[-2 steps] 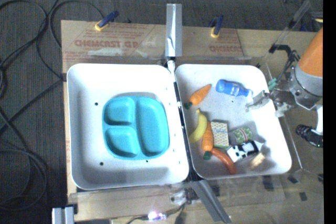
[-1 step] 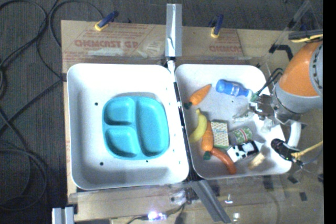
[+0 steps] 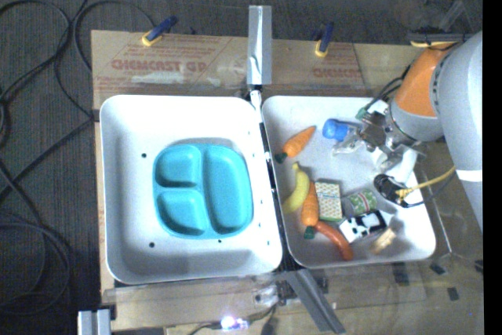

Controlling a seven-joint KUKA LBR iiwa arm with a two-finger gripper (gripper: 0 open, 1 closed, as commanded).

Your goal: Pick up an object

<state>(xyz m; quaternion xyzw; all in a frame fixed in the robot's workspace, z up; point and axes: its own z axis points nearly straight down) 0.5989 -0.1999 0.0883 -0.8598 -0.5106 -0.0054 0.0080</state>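
Toys crowd the right bin (image 3: 427, 247): black-and-white cow (image 3: 364, 227), green can (image 3: 361, 202), carrots (image 3: 311, 204), banana (image 3: 296, 188). Left bin (image 3: 118, 169) holds a blue divided tray (image 3: 204, 189). Farther back, the gripper (image 3: 357, 136) touches a blue cup (image 3: 338, 129); its finger state I cannot tell. Cardboard (image 3: 157, 65) print is unreadable.

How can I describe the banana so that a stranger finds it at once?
Look in the right bin, along its left wall. The banana lies there, below a small carrot and touching a second carrot on its right. It is the one curved yellow thing; its neighbours are orange.
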